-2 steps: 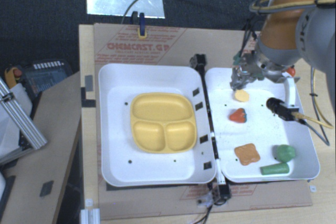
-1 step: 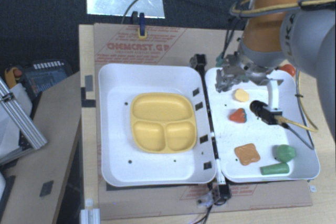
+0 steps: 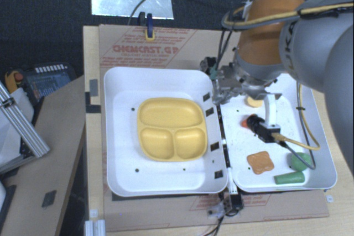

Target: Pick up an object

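Camera view: the jaws sit at the far left corner of the right bin (image 3: 323, 143), just beside the seam where the two bins meet. The wrist hardware hides them, so I cannot tell whether they are spread or pressed together. Nothing is visible between them.

Nearest object: a pale tan disc (image 3: 254, 102) on the right bin floor, near the far edge and just right of the jaws. A small red-orange piece (image 3: 244, 123) lies nearer the camera, close to the left edge. A brown waffle-textured square (image 3: 260, 162) lies toward the near edge, mid-bin. Two green pieces occupy the near right corner: a long green piece (image 3: 289, 178) lies along the near rim, and a shorter green piece (image 3: 299, 160) lies just behind it.

The grey arm (image 3: 318, 47) crosses the far right corner of this bin.

The left bin (image 3: 119, 119) holds a yellow three-compartment tray (image 3: 171, 129), flat and roughly centred, well apart from the jaws.

Both bins rest on a printed cardboard sheet (image 3: 146, 48).
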Robot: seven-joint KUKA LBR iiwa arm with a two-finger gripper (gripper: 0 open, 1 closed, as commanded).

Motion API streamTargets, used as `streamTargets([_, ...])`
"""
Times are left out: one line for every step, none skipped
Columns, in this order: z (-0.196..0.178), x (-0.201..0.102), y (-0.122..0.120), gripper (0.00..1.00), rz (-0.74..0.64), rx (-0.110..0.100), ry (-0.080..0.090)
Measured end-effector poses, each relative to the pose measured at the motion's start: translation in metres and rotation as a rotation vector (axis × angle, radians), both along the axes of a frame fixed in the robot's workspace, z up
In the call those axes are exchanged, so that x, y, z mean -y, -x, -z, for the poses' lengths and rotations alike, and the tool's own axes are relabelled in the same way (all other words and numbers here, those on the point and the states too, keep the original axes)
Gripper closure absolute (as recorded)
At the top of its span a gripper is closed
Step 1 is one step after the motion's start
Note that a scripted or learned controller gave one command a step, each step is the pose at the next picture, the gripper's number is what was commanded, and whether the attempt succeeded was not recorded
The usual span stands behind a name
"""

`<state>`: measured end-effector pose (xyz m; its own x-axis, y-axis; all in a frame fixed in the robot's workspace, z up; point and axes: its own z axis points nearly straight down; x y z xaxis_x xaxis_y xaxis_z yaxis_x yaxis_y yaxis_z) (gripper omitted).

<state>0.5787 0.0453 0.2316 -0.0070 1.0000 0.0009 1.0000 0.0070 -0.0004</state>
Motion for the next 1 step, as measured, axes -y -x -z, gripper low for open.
streamTargets([-0.0007, -0.0406, 0.018, 1.0, 0.001, 0.0, 0.001])
